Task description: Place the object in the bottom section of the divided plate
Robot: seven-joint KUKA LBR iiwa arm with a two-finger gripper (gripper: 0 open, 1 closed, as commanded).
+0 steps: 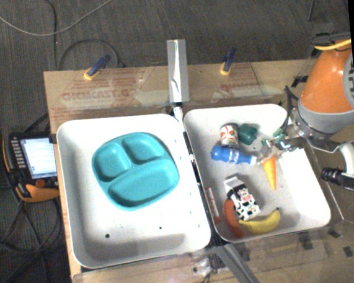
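Hovering at mid-right of the frame, the claw (276,142), sitting low over the upper right of the right bin (312,215), just at the thick end of the orange carrot (271,172). Clenched or released, impossible to tell from up here; nothing visibly being gripped.

Now sweeping across from the left. Lying at the far left, a handheld pendant (32,161) with a lit screen. Resting in the middle of the left bin (71,138), the teal divided plate (136,169): smooth, glossy, round-cornered, looking like moulded plastic, with two small wells above and the wide bottom section (145,187) waiting bare.

Moving into the right bin: a red sausage-like piece (232,218) touching a yellow banana (261,222), a cow-patterned carton (242,201), a blue bottle (231,155), a small can (228,134), a teal lump (248,134).

Judging by the claw's position, the carrot looking like the pick. Probably a toy: light, stiff, slick, tapering to a point. Best pinching across the thick upper end, the narrow tip likely slipping out.
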